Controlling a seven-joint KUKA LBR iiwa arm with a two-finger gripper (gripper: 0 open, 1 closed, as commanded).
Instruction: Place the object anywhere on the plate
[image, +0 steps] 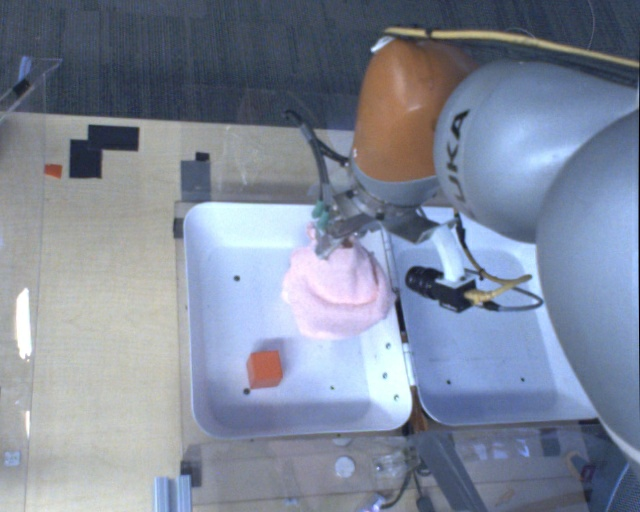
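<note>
A pink plate (338, 297) lies in the right half of the left bin (213, 300), close to its right wall. A small orange-red cube (265, 369) rests on the bin floor to the plate's lower left, apart from it. My gripper (332, 238) hangs over the plate's far edge, reaching down from the orange-banded wrist (400, 110). It is well away from the cube, up and to the right of it. I see nothing held in the gripper.
The right bin (500, 370) sits beside the left one, partly covered by the grey arm (540, 150). A black cable fitting (435, 285) hangs over the wall between the bins. Black markers (98, 148) lie on the bench at far left.
</note>
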